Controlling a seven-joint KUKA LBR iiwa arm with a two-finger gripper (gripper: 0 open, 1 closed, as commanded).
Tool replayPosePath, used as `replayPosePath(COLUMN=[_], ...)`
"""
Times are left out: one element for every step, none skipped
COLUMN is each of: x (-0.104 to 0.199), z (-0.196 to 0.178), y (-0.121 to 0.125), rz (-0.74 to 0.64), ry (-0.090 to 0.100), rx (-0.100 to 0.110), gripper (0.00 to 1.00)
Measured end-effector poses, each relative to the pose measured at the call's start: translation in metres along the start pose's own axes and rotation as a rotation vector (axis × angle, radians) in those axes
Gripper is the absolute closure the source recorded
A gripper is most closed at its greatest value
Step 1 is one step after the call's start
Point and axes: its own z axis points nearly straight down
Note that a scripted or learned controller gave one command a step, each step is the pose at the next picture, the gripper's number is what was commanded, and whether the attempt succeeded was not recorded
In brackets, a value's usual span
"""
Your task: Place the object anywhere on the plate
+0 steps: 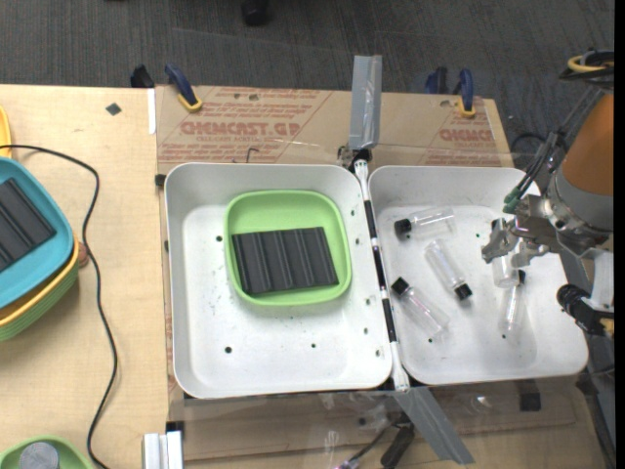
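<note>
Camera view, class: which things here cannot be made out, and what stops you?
- Gripper, camera view: fingers too small and blurred against a clear tube to judge.
- Clear plastic tubes with black caps, right white bin: transparent, outlines fade into the floor.
- Square green plate: dark ribbed insert covers its floor.
- Teal tray: cut by left edge.

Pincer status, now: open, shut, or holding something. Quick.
Pincer: cannot be told; it hangs over the right bin, near the clear tubes.

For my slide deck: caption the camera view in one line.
Gripper hovers over the right bin of clear vials; the green plate waits in the left bin.
</note>
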Motion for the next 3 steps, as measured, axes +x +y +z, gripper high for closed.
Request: replayPosePath(x=[0.000,-0.007,-0.062], z=[0.000,-0.030,-0.056], y=[0.000,0.010,0.020], rz=[0.000,0.330,0.542], ry=[0.000,-0.002,-0.003], rx=[0.000,0.003,0.004], gripper=[0.00,0.00,0.00])
